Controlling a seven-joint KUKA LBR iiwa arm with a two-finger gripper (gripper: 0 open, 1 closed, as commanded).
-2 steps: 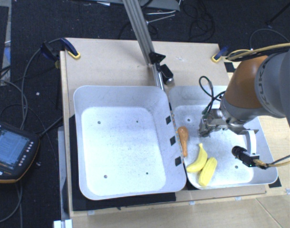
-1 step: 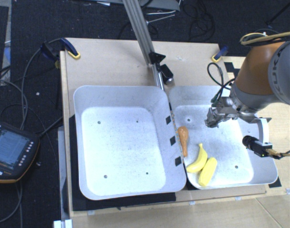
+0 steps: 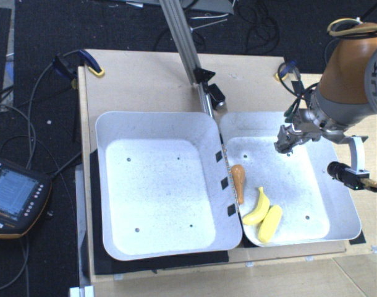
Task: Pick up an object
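Nearest the camera, at the front of the right bin (image 3: 337,224): a yellow block-like piece (image 3: 270,223), long axis running from front-left up toward back-right, touching or just beside a banana (image 3: 256,206) that curves the same way on its left. Just behind these, against the bin's left wall: an orange carrot-like piece (image 3: 238,180), long axis nearly front to back, narrow end toward the front. All three clustered in the front-left part of that bin, none of them lifted. Farther back and to the right: the pincer (image 3: 286,145), hanging over the bin's rear half, well apart from the cluster and holding nothing visible; whether shut or spread, impossible to tell at this size and angle. From the pincer, then, the objects lying forward and to the left, the carrot-like piece probably the closest. Behind the pincer: the grey wrist and orange band (image 3: 352,57) reaching in from the right, forearm slanting down toward the bin. Left bin (image 3: 114,129) alongside on the tabletop (image 3: 145,79).
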